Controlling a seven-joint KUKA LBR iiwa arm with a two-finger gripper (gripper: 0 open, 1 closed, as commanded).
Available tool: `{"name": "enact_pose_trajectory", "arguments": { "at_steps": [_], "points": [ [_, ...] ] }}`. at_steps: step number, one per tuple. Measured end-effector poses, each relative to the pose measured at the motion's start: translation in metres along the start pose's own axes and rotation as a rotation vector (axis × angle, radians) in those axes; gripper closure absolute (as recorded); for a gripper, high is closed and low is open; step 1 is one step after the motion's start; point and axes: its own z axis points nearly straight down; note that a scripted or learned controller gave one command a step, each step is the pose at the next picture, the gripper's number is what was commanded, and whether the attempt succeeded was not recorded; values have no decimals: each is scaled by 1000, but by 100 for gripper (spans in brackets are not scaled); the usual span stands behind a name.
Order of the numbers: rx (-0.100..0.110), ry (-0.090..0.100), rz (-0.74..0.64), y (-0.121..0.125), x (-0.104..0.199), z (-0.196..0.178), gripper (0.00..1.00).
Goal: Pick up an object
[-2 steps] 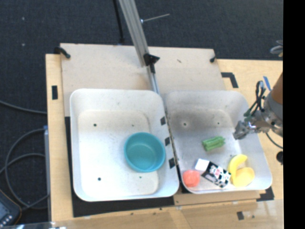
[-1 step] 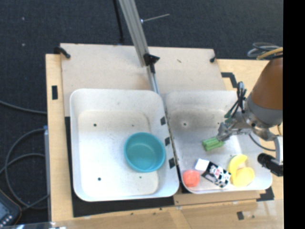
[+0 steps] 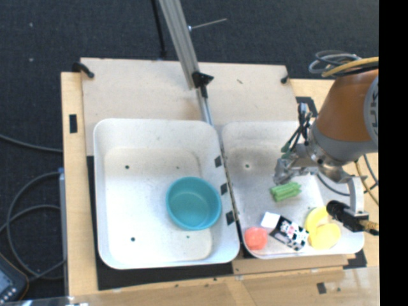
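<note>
Though I cannot tell the pincer's (image 3: 285,169) state, the green block (image 3: 285,190) just below it looks light, rigid, best gripped across its narrow sides

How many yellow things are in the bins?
2, both in the right bin's near right corner: one yellow piece, another yellow piece just before it, touching. The arm may hide more.

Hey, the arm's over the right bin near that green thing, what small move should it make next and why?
Probably a short drop straight down. The gripper hangs just above the green block in the right bin, and the block lies apart from the yellow pieces and pink ball, so it looks like the easiest pick. Whether the gripper is centred over it is hard to tell.
</note>
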Motion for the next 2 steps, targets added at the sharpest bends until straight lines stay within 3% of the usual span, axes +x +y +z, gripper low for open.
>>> {"name": "enact_pose_trajectory", "arguments": {
  "at_steps": [2],
  "points": [
    [3, 1, 0, 1, 107, -12, 100]
  ]
}}
